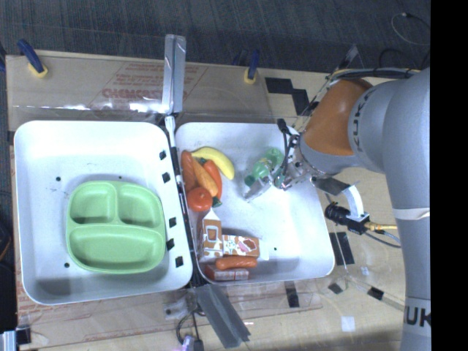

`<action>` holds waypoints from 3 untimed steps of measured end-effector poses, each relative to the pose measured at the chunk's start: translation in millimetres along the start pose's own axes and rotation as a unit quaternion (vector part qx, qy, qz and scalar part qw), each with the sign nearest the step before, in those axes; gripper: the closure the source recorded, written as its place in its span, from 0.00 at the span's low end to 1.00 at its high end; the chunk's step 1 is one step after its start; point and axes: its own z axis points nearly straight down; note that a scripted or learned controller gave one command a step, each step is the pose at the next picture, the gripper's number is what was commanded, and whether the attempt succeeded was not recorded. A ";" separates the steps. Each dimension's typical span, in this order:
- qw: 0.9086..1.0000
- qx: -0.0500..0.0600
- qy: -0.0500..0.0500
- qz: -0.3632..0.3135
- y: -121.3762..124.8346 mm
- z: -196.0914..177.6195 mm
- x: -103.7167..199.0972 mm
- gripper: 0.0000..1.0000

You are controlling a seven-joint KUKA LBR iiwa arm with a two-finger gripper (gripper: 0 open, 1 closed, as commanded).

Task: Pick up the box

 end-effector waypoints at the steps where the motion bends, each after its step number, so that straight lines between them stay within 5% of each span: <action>1: 1.000 0.000 -0.001 -0.002 0.7 -10.8 -0.3 1.00; 2: 0.997 0.002 0.001 0.083 33.7 0.3 70.6 1.00; 3: 0.969 0.001 0.001 0.247 9.0 -99.4 162.3 1.00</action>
